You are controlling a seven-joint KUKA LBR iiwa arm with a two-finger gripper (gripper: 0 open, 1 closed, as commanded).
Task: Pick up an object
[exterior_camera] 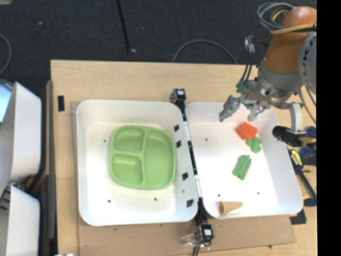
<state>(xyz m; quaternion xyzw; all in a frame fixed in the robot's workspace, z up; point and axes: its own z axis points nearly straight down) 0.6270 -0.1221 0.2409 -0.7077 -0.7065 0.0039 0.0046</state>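
Grey gripper (pixel 244 110) is hovering open — holding nothing — over the right bin's (pixel 277 196) far edge, just above an orange block (pixel 246 130); green sectioned plate (pixel 143 157) is lying in the left bin (pixel 90 196).

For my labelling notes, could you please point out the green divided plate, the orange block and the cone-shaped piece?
green divided plate (pixel 143 156): camera view, on its central ridge.
orange block (pixel 246 130): camera view, middle of its top face.
cone-shaped piece (pixel 230 207): camera view, middle of its body.

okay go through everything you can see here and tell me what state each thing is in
pincer: open, above the right bin's far edge, holding nothing
green divided plate: flat in the left bin
orange piece: loose in the right bin
green toy: lying flat
cone: on its side
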